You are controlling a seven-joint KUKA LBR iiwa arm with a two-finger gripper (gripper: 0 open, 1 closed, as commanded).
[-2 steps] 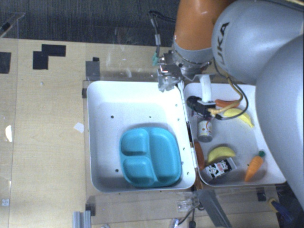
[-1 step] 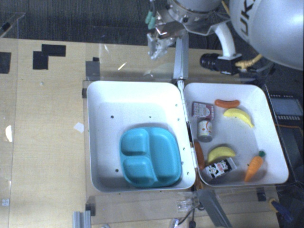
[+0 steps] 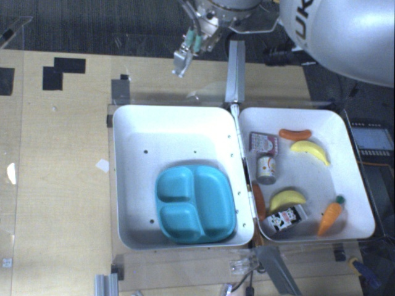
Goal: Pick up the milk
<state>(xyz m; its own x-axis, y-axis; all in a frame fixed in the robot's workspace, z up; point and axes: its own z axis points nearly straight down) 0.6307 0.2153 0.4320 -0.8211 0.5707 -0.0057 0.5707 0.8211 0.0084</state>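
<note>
Two white bins were shown on the desk; the milk [image 3: 287, 218] lay tipped over at the right bin's [image 3: 345, 128] near edge, long axis roughly left-right, touching a banana [image 3: 287, 198] and near a carrot [image 3: 330, 218]; the pincer [image 3: 184, 59] hung high beyond the left bin [image 3: 133, 165], its opening undeterminable; a neighbour might be snagged instead.

The arm [image 3: 333, 17] runs off the top and right edges. The milk [image 3: 286, 218] carton's print is too small to read, a banana [image 3: 287, 198] overlapping its far end.
</note>
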